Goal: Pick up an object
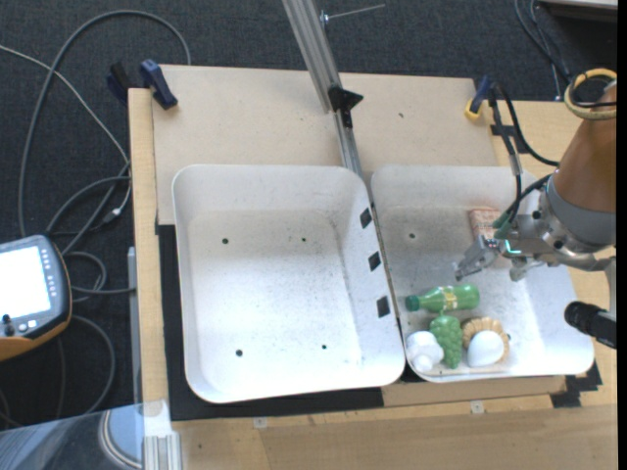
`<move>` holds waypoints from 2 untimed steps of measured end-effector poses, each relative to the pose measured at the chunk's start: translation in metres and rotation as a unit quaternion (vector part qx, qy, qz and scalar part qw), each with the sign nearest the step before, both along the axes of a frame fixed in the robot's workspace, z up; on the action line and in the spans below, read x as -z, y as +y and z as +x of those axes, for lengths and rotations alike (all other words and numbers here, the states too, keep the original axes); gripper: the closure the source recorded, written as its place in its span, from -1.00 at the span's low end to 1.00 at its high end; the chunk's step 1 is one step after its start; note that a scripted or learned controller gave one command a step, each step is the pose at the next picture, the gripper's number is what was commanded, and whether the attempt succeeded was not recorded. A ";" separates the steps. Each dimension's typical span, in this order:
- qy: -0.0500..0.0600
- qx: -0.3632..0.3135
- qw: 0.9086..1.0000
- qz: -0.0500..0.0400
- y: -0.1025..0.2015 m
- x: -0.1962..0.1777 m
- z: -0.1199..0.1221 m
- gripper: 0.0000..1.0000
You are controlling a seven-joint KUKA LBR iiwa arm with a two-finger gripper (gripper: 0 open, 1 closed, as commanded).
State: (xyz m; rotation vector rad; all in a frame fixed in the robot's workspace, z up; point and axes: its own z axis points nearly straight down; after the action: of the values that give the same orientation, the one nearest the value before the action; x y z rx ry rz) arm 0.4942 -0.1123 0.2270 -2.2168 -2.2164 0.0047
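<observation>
Even, bright overhead light; soft faint shadows; mild glare on white bins point(196, 204); slightly grainy.

We see the objects gathered in the right bin point(392, 204), toward its near edge. A green bottle point(446, 299) lies on its side, cap pointing to the left bin. Just nearer, a small white piece point(423, 350), a knobbly green piece point(449, 338) and a white-and-tan piece point(485, 345) huddle together, touching, against the near rim.
</observation>
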 end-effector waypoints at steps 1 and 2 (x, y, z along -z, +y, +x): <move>-0.003 0.000 1.000 -0.001 0.000 -0.002 0.001 -1.00; 0.001 0.000 1.000 0.000 0.001 0.056 -0.009 -1.00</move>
State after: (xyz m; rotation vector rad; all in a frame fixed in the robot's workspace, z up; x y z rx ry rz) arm 0.4852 -0.1114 0.1707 -2.2160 -2.2149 0.0063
